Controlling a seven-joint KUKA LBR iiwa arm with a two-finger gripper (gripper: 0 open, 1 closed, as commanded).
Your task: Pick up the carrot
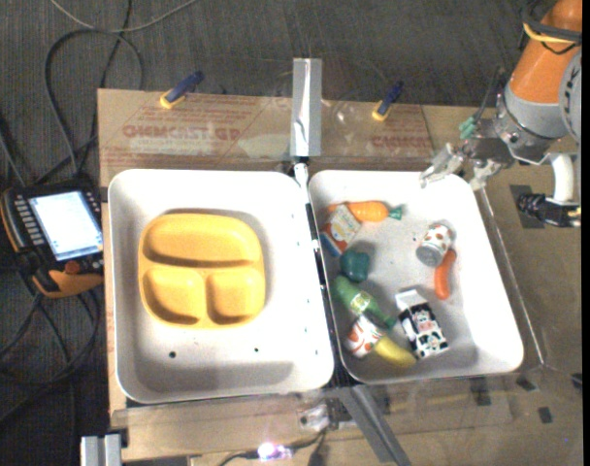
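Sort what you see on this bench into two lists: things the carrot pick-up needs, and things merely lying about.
Needed for the job:
- orange carrot with green top, in the right white bin
- grey two-finger gripper, above that bin's far rim

Lying about:
- yellow divided plastic tray in the left white bin
- small grey can
- yellow banana
- black-and-white carton

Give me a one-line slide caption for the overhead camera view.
Gripper poised over the right bin's far rim, carrot lying untouched among toys below.
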